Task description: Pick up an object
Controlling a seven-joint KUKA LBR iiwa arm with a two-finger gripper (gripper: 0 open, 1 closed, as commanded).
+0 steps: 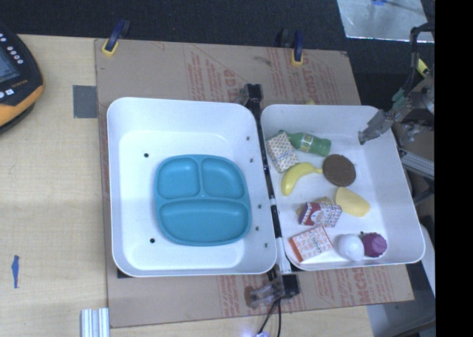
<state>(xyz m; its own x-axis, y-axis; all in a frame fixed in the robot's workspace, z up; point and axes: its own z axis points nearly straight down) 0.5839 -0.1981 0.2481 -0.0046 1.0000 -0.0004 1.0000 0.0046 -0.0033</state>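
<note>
The gripper (pixel 369 133) hovers at the right bin's (pixel 392 202) far right rim; whether it grips anything, I cannot tell. The toys are crowded, so it may snag two or strike the rim

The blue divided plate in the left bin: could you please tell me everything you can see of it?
The blue divided plate is a light blue, rounded-rectangle tray that looks like smooth plastic. Raised ridges split it into three compartments: two smaller ones at the far side and one wide one at the near side. It lies flat and right side up on the floor of the left white bin, roughly central, apart from the walls. Its compartments hold nothing visible, and nothing else touches it.
</note>
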